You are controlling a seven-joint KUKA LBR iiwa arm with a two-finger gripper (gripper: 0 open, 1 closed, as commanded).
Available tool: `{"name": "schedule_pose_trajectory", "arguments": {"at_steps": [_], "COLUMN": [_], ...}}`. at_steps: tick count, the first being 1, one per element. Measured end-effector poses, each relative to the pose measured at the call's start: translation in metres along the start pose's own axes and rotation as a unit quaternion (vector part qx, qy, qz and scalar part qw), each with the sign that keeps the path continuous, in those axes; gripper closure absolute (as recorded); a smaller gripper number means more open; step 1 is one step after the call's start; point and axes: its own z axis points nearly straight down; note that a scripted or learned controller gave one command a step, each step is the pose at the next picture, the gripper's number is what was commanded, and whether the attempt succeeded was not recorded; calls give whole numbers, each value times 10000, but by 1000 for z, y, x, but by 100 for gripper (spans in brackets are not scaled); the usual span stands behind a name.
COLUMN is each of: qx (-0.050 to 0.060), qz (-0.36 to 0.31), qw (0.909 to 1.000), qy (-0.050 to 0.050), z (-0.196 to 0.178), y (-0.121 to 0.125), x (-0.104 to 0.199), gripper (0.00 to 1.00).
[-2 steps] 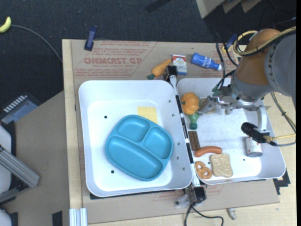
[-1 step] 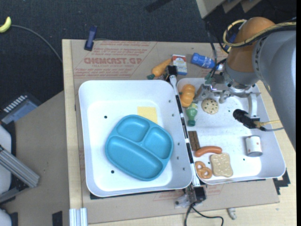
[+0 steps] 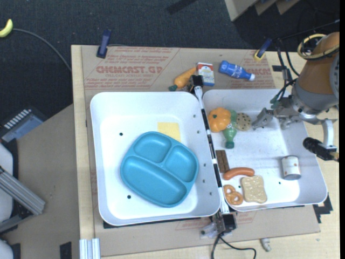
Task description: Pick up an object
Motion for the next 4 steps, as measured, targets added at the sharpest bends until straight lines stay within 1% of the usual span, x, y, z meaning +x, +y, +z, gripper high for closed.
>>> {"name": "schedule_pose_trajectory", "arguments": {"at_steps": [1,2,3,4], "qx": [-31,2,-11,0], "qz": [-5,-4,-9,-10], "qw": [10000,10000,10000,10000], "qy": [-7,12,4,14], "z": [-16,25,24,24], "y": [14,-57,17,-27], "x": [77,102,50,88], "gripper": [0,0,0,0]}}
